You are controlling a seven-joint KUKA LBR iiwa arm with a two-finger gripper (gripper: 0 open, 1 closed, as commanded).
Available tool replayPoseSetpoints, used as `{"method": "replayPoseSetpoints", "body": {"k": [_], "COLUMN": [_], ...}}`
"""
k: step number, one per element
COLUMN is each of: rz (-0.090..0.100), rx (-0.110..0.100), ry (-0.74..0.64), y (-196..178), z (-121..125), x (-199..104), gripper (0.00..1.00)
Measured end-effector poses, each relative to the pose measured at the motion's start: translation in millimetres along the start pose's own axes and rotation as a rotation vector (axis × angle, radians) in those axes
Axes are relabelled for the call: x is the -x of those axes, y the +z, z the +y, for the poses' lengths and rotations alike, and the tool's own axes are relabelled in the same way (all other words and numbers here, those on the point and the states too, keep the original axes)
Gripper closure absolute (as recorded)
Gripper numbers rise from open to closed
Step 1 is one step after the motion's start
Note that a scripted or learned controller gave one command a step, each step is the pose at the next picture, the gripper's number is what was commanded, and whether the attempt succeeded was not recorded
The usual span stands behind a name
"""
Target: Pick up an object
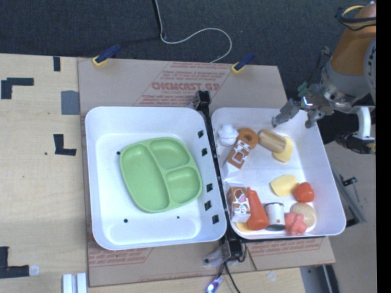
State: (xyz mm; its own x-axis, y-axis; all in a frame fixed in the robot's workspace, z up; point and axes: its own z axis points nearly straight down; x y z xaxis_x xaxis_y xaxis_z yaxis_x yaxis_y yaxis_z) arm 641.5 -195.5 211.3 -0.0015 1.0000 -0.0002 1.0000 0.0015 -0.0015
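The arm point(354, 47) is cut off at the right edge. Its gripper point(297, 113) hangs over the far right corner of the right bin point(327, 163) with fingers spread apart, nothing between them. The toy food in this bin is small and hard to identify: a tan roll point(273, 141) just beside the gripper, a tomato point(304, 192), an orange bottle point(242, 148). A green divided plate point(160, 173) lies in the left bin point(104, 163).

- A brown cardboard sheet point(183, 84) with red print lay under both bins.
- Two yellow-and-blue clamps point(106, 54) point(242, 62) gripped its far edge.
- A white cable point(195, 36) looped across the dark carpet point(73, 14).
- Black tape marks point(15, 86) sat on the wooden bench point(36, 182).
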Motion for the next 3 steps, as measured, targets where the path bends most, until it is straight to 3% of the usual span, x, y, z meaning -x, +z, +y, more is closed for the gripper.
{"method": "replayPoseSetpoints", "body": {"k": [1, 2, 3], "rz": [0.0, -0.001, -0.002], "rx": [0.006, 0.015, -0.001], "ry": [-0.004, -0.004, -0.001], "y": [-105, -243, -243], "z": [-35, -90, -88], "x": [-50, -93, -91], "gripper": [0.0, 0.0, 1.0]}}
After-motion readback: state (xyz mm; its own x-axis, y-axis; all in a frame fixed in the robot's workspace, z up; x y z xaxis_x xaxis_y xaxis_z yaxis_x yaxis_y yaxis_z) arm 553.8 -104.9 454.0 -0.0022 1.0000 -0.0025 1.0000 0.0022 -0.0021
